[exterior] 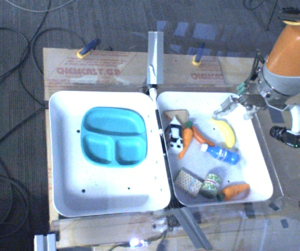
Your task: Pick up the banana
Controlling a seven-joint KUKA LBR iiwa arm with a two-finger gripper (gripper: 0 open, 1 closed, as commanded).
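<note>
The yellow banana (pixel 226 132) lies in the right bin (pixel 262 161), near its far right corner, curving toward the front. My gripper (pixel 235 111) hangs just above and behind the banana's far end, reaching in from the right. Its two fingers stand apart, open, with nothing between them. The banana rests free on the bin floor.
Just in front of the banana lies a blue-capped bottle (pixel 222 154). Two carrots (pixel 186 139) and a cow toy (pixel 174 136) sit to its left. A small box (pixel 187 183), a can (pixel 211 184) and another carrot (pixel 235 191) line the front. The left bin (pixel 66 182) holds a blue divided tray (pixel 115 136).
</note>
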